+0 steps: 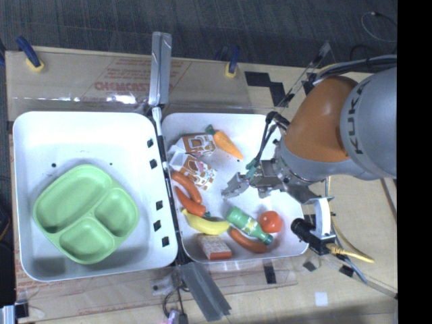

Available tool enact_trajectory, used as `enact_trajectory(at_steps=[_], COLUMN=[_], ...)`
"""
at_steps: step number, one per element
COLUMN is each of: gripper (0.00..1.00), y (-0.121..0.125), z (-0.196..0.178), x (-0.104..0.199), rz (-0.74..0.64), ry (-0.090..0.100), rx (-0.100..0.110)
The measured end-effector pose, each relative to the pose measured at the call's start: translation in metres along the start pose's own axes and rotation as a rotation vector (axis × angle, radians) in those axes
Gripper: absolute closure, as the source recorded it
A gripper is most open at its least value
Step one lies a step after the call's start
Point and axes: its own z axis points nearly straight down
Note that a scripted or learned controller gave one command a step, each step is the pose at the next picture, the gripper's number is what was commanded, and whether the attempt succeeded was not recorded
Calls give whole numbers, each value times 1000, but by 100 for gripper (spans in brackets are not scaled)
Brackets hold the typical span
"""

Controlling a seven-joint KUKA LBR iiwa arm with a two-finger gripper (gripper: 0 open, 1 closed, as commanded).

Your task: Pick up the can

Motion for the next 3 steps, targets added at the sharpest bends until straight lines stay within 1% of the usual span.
enact_trajectory(at_steps=[1,2,3], gripper=[0,0,0], y=[2,-14,34], z=[-9,114,116], x=[0,-9,-1], rz=[-376,-289,-217], ry=[-3,0,-1], rx=[-4,-2,-3])
